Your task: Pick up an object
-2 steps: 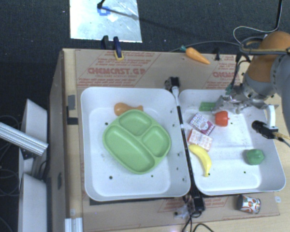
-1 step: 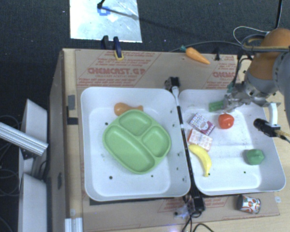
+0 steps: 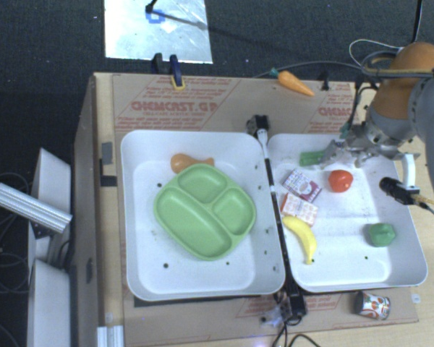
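Observation:
The right bin [image 3: 401, 262] holds a red tomato [image 3: 340, 181], a flat green piece [image 3: 312, 157], two small red-and-white cartons [image 3: 301, 185] [image 3: 298, 208], a yellow banana [image 3: 304, 238] and a green lump [image 3: 380, 234]. My gripper [image 3: 349, 149] hangs over the far part of this bin, just above and behind the tomato and right of the flat green piece. Nothing can be seen held in it. The grey arm with its orange band [image 3: 412, 63] comes in from the upper right.
The left bin [image 3: 141, 266] holds a green divided plate [image 3: 205, 210] and an orange object [image 3: 184, 163] behind it. A toy carrot [image 3: 295, 83] lies on the bench behind the bins. A small can [image 3: 372, 306] sits in front of the right bin. Cables trail near the arm.

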Available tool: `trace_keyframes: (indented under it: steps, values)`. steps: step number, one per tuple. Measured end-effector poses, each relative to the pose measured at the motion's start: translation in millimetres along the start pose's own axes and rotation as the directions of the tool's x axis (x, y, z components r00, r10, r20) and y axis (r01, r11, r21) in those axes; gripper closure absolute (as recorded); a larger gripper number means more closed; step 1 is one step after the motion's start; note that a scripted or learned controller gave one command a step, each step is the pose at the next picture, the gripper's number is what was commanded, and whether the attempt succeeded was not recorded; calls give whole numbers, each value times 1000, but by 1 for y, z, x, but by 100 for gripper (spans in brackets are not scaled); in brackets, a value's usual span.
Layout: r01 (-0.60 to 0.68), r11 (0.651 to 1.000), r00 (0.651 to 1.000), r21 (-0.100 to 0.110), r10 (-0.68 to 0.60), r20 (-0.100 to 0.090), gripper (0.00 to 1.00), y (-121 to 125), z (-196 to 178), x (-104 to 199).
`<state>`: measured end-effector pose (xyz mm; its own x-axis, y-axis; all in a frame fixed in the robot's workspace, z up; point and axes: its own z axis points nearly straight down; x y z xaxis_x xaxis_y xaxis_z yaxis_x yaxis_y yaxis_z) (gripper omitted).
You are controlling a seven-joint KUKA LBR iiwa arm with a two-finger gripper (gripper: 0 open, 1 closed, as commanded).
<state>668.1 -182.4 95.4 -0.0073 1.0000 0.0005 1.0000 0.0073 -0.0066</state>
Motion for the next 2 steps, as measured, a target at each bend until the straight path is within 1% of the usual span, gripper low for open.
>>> trace_keyframes:
  steps: [1,2]
  values:
    - [-3,1000,1000,1,3,0,0,-1,11,-2]
    - [-3,1000,1000,1,3,2,0,-1,11,7]
